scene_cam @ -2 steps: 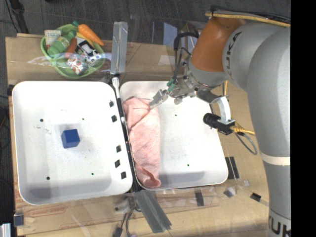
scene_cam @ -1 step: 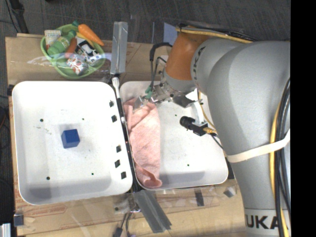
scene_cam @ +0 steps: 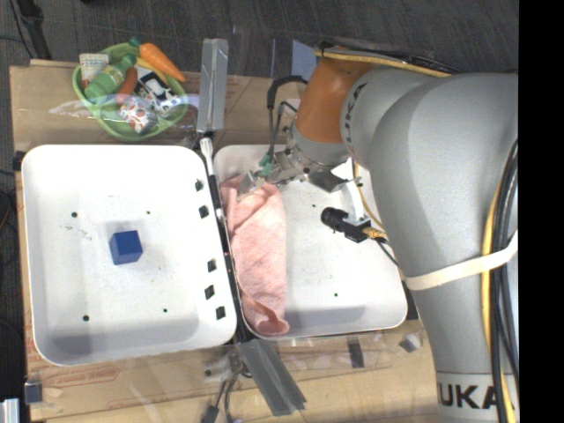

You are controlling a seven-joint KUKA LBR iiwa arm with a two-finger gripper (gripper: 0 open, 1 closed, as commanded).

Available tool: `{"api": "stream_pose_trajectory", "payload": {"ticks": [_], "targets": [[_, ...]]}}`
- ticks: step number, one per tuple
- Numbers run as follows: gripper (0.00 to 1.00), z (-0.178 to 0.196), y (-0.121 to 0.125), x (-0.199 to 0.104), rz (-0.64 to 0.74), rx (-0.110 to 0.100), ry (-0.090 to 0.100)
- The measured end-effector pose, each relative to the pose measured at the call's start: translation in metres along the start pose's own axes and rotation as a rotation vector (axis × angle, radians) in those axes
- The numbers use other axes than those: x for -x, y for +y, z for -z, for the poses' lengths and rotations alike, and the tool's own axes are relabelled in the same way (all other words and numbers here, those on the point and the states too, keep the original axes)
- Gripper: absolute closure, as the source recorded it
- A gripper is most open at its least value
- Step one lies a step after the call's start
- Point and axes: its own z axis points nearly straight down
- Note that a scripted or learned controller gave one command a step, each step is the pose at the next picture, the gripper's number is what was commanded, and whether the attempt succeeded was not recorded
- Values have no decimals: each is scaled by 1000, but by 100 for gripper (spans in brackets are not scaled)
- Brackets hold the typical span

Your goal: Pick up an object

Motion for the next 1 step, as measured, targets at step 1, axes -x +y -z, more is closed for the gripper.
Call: {"api": "stream_pose_trajectory", "payload": {"ticks": [1], "targets": [[0, 34, -2, 9, -124, 2, -1]]}}
